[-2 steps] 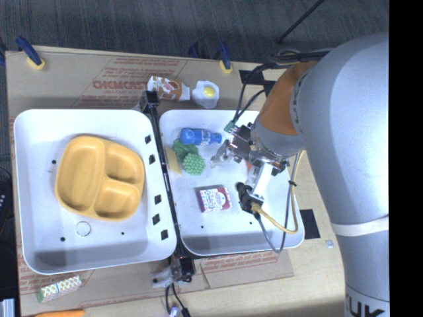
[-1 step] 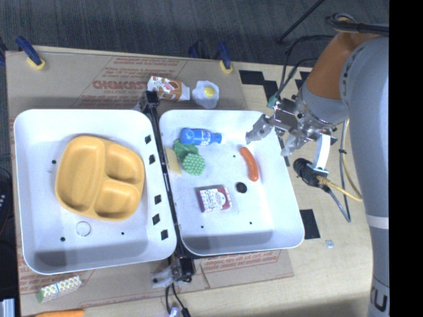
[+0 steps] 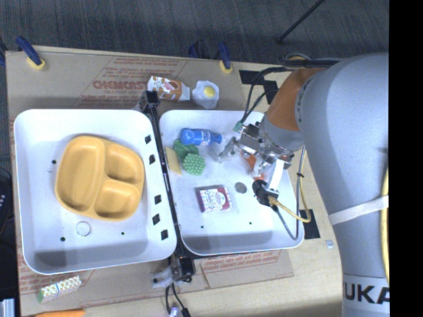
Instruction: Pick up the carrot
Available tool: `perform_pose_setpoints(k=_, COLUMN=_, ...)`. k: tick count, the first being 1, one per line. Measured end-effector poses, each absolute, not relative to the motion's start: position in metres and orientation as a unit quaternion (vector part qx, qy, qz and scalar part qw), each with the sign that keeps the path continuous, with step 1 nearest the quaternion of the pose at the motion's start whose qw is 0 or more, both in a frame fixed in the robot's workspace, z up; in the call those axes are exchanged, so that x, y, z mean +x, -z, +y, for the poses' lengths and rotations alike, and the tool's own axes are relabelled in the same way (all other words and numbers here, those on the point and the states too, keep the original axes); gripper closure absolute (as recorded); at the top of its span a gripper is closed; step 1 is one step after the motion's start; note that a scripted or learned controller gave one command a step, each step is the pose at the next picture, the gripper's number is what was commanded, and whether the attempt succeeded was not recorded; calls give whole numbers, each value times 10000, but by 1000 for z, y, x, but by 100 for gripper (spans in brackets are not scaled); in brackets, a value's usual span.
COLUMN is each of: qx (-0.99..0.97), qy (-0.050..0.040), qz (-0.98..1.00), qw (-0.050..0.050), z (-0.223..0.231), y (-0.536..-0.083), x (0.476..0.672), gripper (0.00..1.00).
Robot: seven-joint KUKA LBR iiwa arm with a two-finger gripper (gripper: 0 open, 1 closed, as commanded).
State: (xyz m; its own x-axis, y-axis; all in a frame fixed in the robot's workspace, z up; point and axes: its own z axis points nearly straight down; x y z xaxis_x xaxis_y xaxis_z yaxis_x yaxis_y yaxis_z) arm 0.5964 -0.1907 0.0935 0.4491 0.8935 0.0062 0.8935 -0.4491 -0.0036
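My gripper [image 3: 256,158] is low over the right side of the right bin [image 3: 231,240], at the end of the grey arm with its orange band. A small orange-red sliver [image 3: 262,171], probably the carrot, shows just under the gripper's metal parts. Most of it is hidden by the gripper body. I cannot make out whether it is held or only lying underneath.
The right bin also holds a blue bottle [image 3: 199,136], a green knobbly toy [image 3: 193,163], a yellow piece [image 3: 173,158] and a dark red packet [image 3: 213,198]. A yellow divided plate [image 3: 99,177] lies in the left bin [image 3: 33,243]. A small carton [image 3: 165,88] and an egg toy [image 3: 206,94] sit behind the bins.
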Motion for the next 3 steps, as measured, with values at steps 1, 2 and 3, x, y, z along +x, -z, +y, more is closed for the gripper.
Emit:
perform_pose_setpoints(k=1, qx=-8495, qy=-5, qz=-5276, qw=37, z=-191, y=-103, x=596, gripper=100)
perform_pose_setpoints(k=2, qx=-8174, qy=-3, qz=-5761, qw=2, z=-200, y=-245, x=565, gripper=100)
perform_pose_setpoints(k=3, qx=-8559, qy=-16, qz=-5172, qw=24, z=-198, y=-223, x=510, gripper=100)
